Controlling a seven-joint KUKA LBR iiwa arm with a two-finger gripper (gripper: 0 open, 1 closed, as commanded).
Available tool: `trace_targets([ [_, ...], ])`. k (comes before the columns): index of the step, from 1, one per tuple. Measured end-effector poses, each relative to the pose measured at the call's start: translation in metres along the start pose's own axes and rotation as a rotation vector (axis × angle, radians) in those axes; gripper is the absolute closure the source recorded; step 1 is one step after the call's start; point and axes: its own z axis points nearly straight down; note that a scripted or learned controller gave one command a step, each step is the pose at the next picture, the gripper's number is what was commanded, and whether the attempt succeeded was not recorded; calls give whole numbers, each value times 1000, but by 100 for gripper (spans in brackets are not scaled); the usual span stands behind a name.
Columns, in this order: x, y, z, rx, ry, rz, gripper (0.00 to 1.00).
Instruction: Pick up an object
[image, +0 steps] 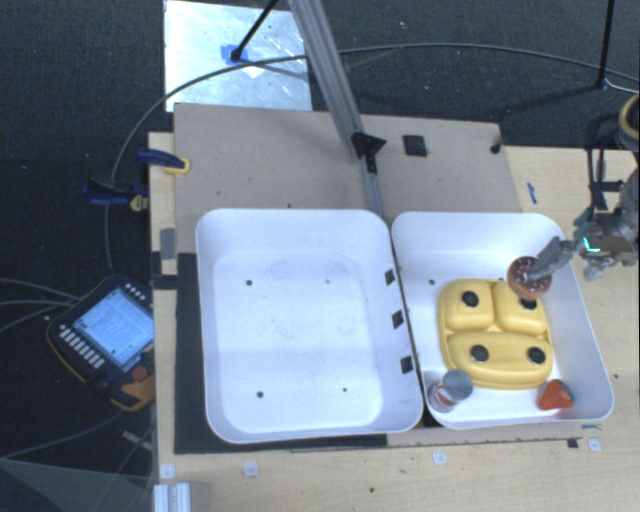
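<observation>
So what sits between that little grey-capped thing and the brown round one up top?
The yellow tray lies between the grey-capped object and the brown disc, seen in the camera view.

Grey metal tool (547, 262), small green-lit spot at wrist, dark cables looping above

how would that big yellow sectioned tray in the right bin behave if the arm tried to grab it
The yellow tray looks moulded and rigid, so probably stiff. It is broad and flat, so it is unlikely to roll or tip. Its smooth rounded top may slip from the hand unless gripped at an edge.
</observation>
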Motion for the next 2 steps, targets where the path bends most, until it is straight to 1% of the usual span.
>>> trace_targets([
  [1,0,1,-1,-2,0,0,0],
  [2,8,-6,52,2,1,2,0],
])
